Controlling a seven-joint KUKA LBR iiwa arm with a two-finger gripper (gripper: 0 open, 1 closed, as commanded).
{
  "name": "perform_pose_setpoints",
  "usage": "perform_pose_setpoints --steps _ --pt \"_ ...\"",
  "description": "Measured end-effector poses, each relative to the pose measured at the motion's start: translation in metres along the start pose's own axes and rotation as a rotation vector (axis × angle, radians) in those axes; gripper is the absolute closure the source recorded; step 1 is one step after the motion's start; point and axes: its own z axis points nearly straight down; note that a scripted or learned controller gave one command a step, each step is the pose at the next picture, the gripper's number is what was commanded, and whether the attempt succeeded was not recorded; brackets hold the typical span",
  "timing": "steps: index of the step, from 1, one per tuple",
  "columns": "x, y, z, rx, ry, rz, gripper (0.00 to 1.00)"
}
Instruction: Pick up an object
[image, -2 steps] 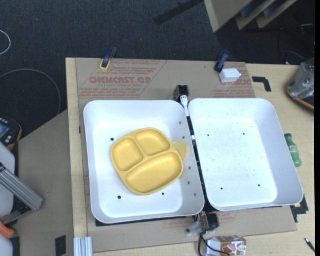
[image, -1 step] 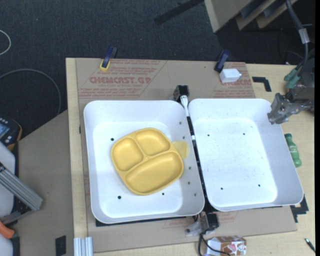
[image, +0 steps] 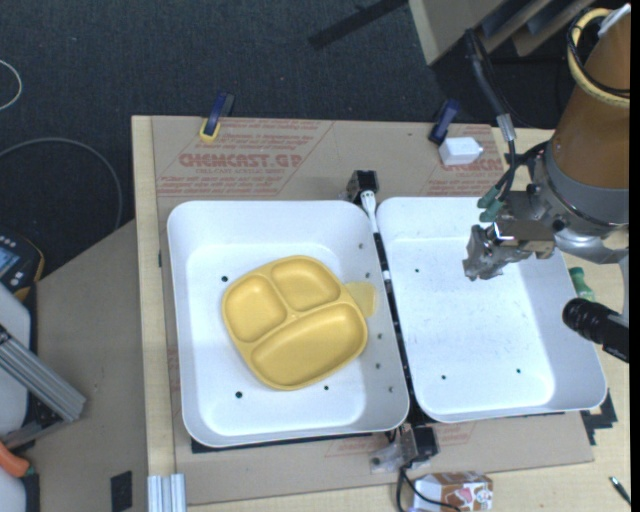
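The light is bright and comes from above. The two shallow white plastic bins (image: 395, 330) shine so much that their floors look almost plain white, with little detail. The yellow plastic tray with three sections (image: 293, 320) has soft glow spots on its rounded parts and a small dark shadow under its edge. The brown cardboard worktop (image: 250, 155) is evenly lit. The dark carpet floor (image: 120, 60) stays dim. The grey robot arm with the orange band (image: 590, 130) looks a bit soft and blurry. The whole picture is slightly grainy.
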Motion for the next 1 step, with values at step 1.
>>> perform_pose_setpoints --steps 1 --pt "0.0843 0.0022 -0.0337 -0.013 0.001 -0.005 1.00"
